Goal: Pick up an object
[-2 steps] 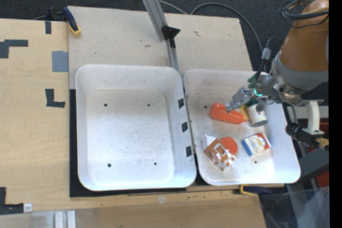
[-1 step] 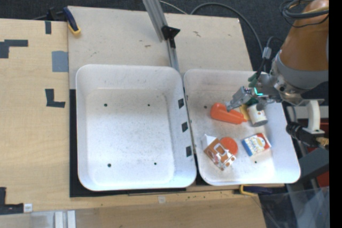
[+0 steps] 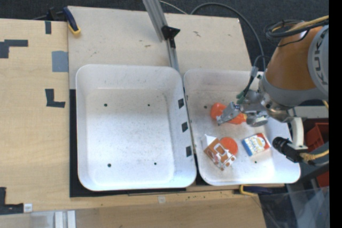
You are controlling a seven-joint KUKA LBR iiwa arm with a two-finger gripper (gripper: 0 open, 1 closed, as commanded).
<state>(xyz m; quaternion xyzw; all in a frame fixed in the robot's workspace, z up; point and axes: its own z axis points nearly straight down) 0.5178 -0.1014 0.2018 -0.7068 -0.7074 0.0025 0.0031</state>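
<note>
My gripper (image 3: pixel 239 115) is low in the right bin (image 3: pixel 214 80), directly over an orange object (image 3: pixel 217 110) that sticks out to its left, with more orange showing beneath the gripper. The gripper's body hides part of that object. Nearer the front of the same bin lie an orange ball (image 3: pixel 230 143), a brown and white patterned box (image 3: pixel 218 154) touching it, and a small blue, white and red carton (image 3: pixel 255 144).
The left bin (image 3: pixel 85 115) lies beside the right one, their rims meeting at the middle. A slanted metal pole (image 3: pixel 152 0) comes down to the rim between them. The arm's bulk and cables crowd the right edge.
</note>
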